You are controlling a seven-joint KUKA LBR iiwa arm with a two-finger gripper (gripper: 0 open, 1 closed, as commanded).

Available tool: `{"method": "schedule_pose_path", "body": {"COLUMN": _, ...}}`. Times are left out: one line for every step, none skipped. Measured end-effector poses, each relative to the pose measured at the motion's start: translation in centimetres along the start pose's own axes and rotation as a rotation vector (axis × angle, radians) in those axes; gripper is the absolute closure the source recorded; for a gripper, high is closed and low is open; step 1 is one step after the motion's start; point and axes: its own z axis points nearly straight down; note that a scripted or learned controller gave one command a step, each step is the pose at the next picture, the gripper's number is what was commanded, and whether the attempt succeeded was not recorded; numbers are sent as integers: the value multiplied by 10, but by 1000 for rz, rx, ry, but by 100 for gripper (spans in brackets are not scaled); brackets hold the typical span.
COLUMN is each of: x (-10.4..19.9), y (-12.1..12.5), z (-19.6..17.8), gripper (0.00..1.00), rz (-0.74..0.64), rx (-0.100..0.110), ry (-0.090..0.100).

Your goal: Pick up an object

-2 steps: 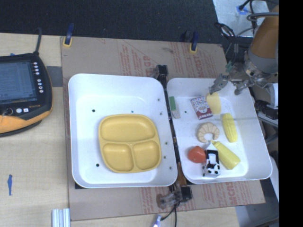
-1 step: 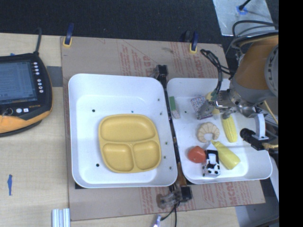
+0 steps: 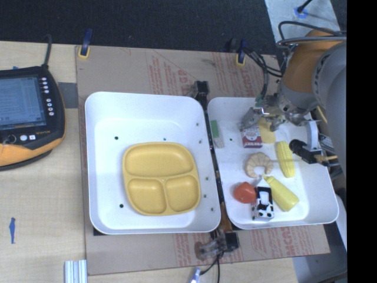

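My gripper hangs over the back part of the right bin, reaching in from the right. Directly below and in front of it stand a small red and white carton and a pale yellow block. Further forward in the same bin lie a corn cob, a beige shrimp-shaped toy, a red tomato, a yellow squash-like piece and a black and white cow figure. Nothing is seen lifted off the bin floor.
The left bin holds a yellow divided plate. A small green strip lies at the right bin's left wall. A tablet pendant rests at the bench's left edge. Cables and clamps sit behind the bins.
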Motion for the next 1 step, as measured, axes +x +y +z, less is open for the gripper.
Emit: {"method": "schedule_pose_path", "body": {"x": 29, "y": -40, "z": 0, "gripper": 0, "rz": 0, "rx": 1, "ry": -2}}
